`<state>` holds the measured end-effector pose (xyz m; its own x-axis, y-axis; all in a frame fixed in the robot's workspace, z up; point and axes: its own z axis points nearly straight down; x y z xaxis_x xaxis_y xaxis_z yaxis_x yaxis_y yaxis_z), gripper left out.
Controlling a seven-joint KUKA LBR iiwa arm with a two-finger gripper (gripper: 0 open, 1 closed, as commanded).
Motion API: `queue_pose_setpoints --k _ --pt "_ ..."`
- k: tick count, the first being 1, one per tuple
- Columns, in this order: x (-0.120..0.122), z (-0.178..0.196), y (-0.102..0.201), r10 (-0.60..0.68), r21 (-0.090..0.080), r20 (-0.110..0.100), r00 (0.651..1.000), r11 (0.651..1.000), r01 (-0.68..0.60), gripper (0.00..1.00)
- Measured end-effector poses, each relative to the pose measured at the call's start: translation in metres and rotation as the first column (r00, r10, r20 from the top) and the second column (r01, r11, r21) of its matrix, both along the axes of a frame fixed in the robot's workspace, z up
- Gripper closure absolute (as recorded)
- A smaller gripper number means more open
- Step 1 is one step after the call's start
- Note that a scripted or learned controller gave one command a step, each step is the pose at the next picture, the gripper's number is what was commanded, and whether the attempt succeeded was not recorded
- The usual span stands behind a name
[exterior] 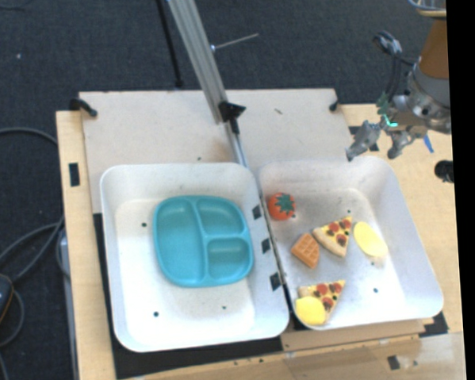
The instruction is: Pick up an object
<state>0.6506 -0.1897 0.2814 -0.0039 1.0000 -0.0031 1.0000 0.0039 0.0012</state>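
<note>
1. A blue plate (202, 240) lies in the left bin (120, 231).
2. The right bin (407, 240) holds a tomato (280, 206), waffle (306, 250) and pizza slices (335, 237).
3. The gripper (380, 143) hangs above the right bin's far edge, fingers spread, holding nothing.

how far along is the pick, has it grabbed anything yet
Nothing looks done yet: the gripper sits open above the far edge of the right bin, with nothing between its fingers. In hand is only the approach. The tomato, waffle, two pizza slices and yellow pieces all lie in that bin, so descending, closing and lifting remain.
</note>
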Motion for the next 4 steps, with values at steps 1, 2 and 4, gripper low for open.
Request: queue_pose_setpoints --k 1,2,4 --pt "-0.010 -0.058 -0.003 -0.005 0.001 -0.006 1.000 1.000 0.005 0.00" --pt "-0.005 -0.102 -0.002 -0.002 0.001 -0.003 1.000 1.000 0.002 0.00" --pt "-0.003 -0.129 -0.008 -0.004 -0.001 0.003 1.000 1.000 0.004 1.00"
